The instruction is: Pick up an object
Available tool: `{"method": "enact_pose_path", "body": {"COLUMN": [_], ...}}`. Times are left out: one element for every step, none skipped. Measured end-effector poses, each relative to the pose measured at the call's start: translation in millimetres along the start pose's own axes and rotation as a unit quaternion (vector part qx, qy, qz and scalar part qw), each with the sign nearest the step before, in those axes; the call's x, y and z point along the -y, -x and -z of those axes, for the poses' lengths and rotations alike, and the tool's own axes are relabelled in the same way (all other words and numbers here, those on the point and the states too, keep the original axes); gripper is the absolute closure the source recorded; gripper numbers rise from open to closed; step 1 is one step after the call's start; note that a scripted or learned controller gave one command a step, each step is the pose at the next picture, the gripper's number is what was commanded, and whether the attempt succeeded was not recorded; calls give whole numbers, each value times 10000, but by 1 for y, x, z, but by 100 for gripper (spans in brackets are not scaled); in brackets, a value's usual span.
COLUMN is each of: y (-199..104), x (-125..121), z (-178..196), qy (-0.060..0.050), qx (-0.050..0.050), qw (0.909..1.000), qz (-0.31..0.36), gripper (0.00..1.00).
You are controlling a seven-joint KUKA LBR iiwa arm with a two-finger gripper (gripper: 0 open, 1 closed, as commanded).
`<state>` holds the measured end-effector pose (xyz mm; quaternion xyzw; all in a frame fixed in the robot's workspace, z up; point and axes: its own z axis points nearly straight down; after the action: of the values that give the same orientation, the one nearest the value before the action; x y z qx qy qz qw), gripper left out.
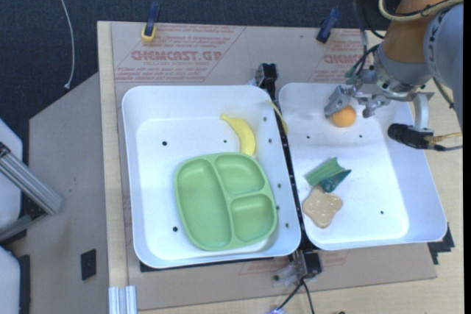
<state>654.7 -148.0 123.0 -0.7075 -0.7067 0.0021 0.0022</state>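
- The arm [423, 18], grey with an orange band, is seen reaching in from the right over the upper part of the right bin [401, 187]
- The claw [352, 104] is positioned over the upper left area of the right bin, with its fingers spread to either side of a small orange ball [343, 117]
- The orange ball is seen just below the fingers and between them; whether it is touched or lifted clear of the bin floor cannot be told
- A green wedge-shaped piece [327, 173] and a tan toast-shaped piece [322, 208] are found lower in the same bin, close together and well apart from the ball
- In the left bin [147, 158] a green divided tray [224, 200] is lying flat, with a yellow banana [242, 134] at its upper edge
- Both bins are carried side by side on a cardboard-covered tabletop [221, 51]
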Motion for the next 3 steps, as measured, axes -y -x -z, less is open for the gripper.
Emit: {"method": "enact_pose_path", "body": {"y": [-1,-1,-1], "x": [1,-1,1], "z": [-41,-27,37], "qy": [-3,33,69], "qx": [-4,2,11], "qw": [10000,10000,10000], "qz": [6,8,5], "gripper": [0,100,100]}}
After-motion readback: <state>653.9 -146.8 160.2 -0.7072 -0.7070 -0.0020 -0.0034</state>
